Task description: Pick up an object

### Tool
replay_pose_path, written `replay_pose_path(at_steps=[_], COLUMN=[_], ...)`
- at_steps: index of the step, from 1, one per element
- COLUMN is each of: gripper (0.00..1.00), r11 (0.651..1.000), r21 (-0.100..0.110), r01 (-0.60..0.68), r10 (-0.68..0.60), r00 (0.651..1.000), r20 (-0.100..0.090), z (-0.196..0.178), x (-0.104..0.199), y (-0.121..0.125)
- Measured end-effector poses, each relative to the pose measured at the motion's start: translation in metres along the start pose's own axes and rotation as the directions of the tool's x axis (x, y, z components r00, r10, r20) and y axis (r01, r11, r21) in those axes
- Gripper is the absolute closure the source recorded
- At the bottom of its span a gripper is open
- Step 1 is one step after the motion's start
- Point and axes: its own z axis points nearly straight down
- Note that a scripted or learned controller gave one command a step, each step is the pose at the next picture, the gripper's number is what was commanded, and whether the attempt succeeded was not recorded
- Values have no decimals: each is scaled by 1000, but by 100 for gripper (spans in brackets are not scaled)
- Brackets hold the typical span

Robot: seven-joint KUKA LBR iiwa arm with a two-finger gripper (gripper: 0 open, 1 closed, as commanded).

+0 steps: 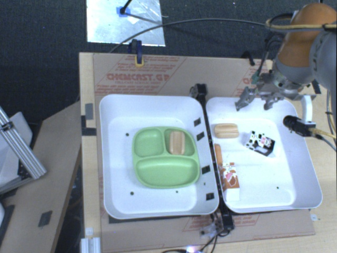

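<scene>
My gripper (256, 101) hangs over the far edge of the right bin (295, 191), with its two fingers spread apart and nothing between them. Below it in that bin lie a tan bun-shaped piece (226, 130), a black-and-white patterned block (260, 142), a thin orange stick (217, 153) along the left wall, and a small red-and-white packet (230, 178). In the left bin (118, 141) a green divided plate (166, 158) holds another tan bun piece (176, 142) in its upper right compartment.
Black clips line the ridge between the two bins (202, 136). A cable loops over the bench toward the arm (210, 21). A blue clamp (137, 50) sits at the board's far edge. A black fitting (297, 124) sticks out at the right bin's rim.
</scene>
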Motion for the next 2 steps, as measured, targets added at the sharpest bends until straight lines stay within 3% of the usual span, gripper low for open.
replay_pose_path(at_steps=[1,2], gripper=[0,0], r11=[1000,1000], r21=[-13,-12], r01=[2,1], r10=[-2,-1], r00=[1000,1000], r20=[1,2], z=[-9,33], x=[0,1], y=[3,0])
